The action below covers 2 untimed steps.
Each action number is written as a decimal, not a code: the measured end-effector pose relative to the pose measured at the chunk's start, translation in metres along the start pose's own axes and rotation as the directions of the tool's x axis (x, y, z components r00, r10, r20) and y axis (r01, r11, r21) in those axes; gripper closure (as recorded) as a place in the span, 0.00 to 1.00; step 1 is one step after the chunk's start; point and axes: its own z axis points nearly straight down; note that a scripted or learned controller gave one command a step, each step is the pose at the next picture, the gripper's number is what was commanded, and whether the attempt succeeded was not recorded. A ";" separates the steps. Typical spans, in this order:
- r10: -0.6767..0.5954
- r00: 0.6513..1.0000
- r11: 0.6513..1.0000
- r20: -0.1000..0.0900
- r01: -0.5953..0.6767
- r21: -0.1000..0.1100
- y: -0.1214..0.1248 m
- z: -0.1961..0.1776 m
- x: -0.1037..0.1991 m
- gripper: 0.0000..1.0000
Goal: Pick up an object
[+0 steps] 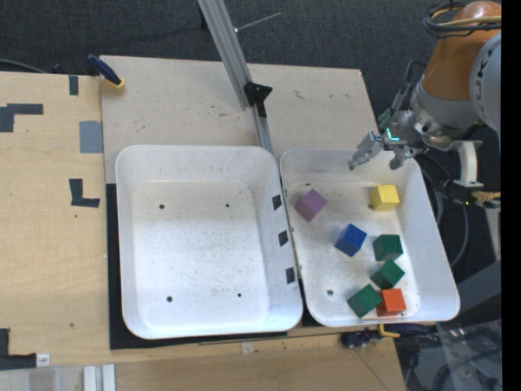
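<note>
The right bin (431, 243) holds several small blocks: a purple one (309, 204), a yellow one (384, 196), a blue one (351, 239), three green ones (387, 246) (388, 274) (364, 300) and an orange one (393, 301). My gripper (378, 155) hangs over the bin's far edge, above and just beyond the yellow block. Its two fingers are spread apart with nothing between them.
The left bin (130, 218) stands beside the right one. A slanted metal rail (232, 51) runs from the top of the view down to the gap between the bins. A blue and yellow clamp (106, 71) lies at the bench's far left.
</note>
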 end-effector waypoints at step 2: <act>-0.001 1.000 1.000 0.001 0.001 0.002 0.002 0.062 0.000 0.00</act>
